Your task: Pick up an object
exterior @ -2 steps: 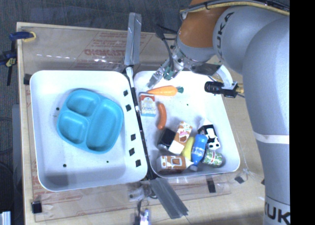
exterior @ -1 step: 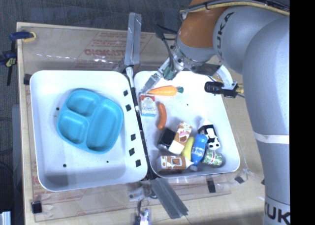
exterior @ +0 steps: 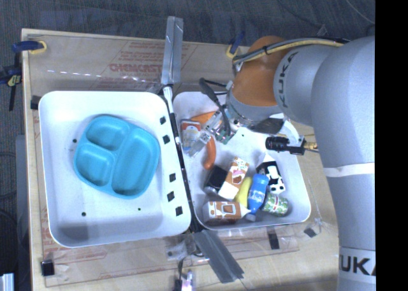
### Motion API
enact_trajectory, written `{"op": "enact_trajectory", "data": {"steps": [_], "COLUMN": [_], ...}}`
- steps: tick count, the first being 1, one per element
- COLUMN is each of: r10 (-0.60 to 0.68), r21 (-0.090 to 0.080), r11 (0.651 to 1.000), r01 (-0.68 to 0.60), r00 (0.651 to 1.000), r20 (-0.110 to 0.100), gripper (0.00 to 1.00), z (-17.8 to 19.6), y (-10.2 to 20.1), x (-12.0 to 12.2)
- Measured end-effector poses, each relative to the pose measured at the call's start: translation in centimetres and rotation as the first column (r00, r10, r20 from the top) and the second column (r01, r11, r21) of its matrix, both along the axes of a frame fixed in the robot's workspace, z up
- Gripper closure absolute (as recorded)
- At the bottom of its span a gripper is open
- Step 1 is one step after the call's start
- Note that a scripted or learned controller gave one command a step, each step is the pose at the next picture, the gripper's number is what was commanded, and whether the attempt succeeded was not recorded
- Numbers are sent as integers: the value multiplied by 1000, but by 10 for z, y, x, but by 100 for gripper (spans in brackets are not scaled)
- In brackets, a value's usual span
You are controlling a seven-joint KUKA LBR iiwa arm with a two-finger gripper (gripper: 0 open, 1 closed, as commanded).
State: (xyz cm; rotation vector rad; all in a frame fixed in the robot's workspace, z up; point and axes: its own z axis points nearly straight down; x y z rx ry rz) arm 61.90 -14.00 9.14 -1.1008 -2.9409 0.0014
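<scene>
Two white bins sat side by side on the bench: the left bin [exterior: 57,220] held a blue divided tray [exterior: 116,155], the right bin [exterior: 299,184] a crowded heap of small objects. The grey arm reached in from the right, its gripper [exterior: 217,129] low over the far-left part of that heap, close to an orange sausage-shaped toy [exterior: 210,151] and a small printed packet [exterior: 190,132]. The risk looked plain: with pieces packed so tightly, the tool could nudge a neighbour aside, catch two at once, or slip off the rounded toy. Nearer the camera lay a blue bottle [exterior: 257,192], a black block [exterior: 215,177] and a cow-patterned toy [exterior: 275,179]. Whether the gripper was spread or closed could not be told, and nothing could be seen in its grasp.
</scene>
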Motion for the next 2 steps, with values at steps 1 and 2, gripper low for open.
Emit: {"op": "enact_trajectory", "data": {"steps": [1, 2], "r10": [2, -179], "r21": [-5, 0], "r11": [1000, 984], "r01": [-2, 179], "r00": [1000, 984], "r20": [2, 2], "gripper": [100, 100], "z": [12, 123], "y": [-2, 57], "x": [1, 9]}}
